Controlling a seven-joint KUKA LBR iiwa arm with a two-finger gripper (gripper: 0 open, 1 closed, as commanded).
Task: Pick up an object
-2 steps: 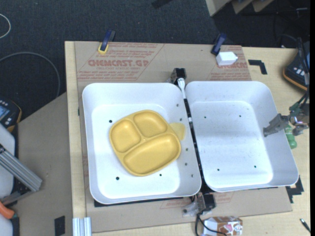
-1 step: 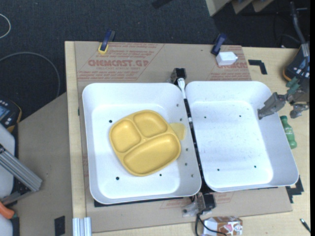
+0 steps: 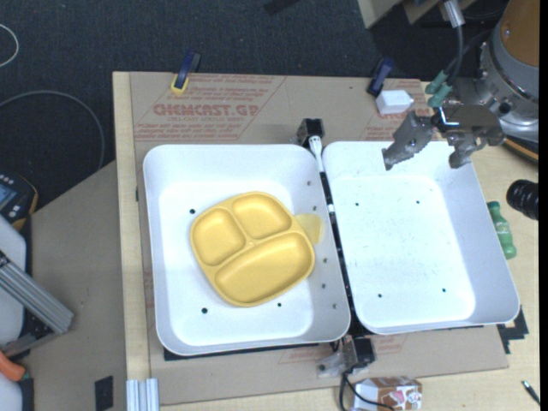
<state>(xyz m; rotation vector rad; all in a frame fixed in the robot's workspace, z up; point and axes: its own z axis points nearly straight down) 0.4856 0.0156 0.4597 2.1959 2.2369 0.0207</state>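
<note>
Grey metal tool (image 3: 435, 147) with two dark fingers, teal fittings, black cable, orange band.

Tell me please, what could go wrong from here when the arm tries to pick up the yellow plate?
The gripper is open above the right bin's far edge, while the yellow divided plate lies in the left bin. Crossing over, it might catch the rims between the bins. The plate is wide, shallow and smooth, so the fingers may slip off.

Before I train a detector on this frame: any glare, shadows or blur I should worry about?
Camera view: lighting is even and soft; the yellow plate is sharp, with mild sheen on its ridges. The white bins look bright but keep their edges. The end effector is slightly blurred and throws a faint shadow into the right bin.
</note>
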